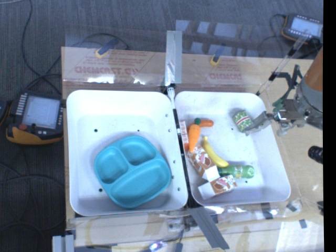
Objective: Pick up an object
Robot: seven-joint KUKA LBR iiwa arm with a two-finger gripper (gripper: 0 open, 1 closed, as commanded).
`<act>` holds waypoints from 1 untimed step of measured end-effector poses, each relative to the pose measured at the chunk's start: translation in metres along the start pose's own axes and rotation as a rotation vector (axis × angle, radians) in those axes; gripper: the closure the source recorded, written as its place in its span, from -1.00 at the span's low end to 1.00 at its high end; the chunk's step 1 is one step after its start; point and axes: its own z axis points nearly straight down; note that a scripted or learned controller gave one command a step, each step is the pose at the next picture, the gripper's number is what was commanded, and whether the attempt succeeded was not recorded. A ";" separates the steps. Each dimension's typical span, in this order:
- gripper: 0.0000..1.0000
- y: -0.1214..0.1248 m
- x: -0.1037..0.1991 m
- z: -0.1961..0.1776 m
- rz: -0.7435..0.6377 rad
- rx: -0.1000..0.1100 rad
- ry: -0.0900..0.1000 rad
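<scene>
1. A handheld control pendant [32, 117] with a grey screen lies on the dark carpet at the far left, beside the worktop [121, 67].
2. The left bin [79, 140] holds one thing: a blue divided plate [132, 170] with three compartments, lying flat toward the bin's near side.
3. The right bin [273, 177] touches the left one along their shared rim, and most of its objects cluster toward that side.
4. An orange carrot [193, 136] lies close to the dividing rim, with a small orange piece [205, 123] just beyond its upper end.
5. A printed snack packet [198, 159] sits below the carrot, touching a yellow banana [214, 153] that runs diagonally down to the right.
6. A green item [240, 171] lies at the banana's lower end, and a small white and red carton [220, 184] rests just in front of it (near the bin's front wall).
7. A small green and white patterned can [242, 120] stands apart from the others, toward the bin's far right corner.
8. The gripper [258, 124] reaches in over the bin's right rim, its tip just beside the can; I cannot tell whether the fingers are spread or closed, and nothing is seen between them.
9. A second pendant [303, 28] rests at the top right.
</scene>
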 end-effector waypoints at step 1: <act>-1.00 0.013 0.037 0.132 -0.294 0.000 0.002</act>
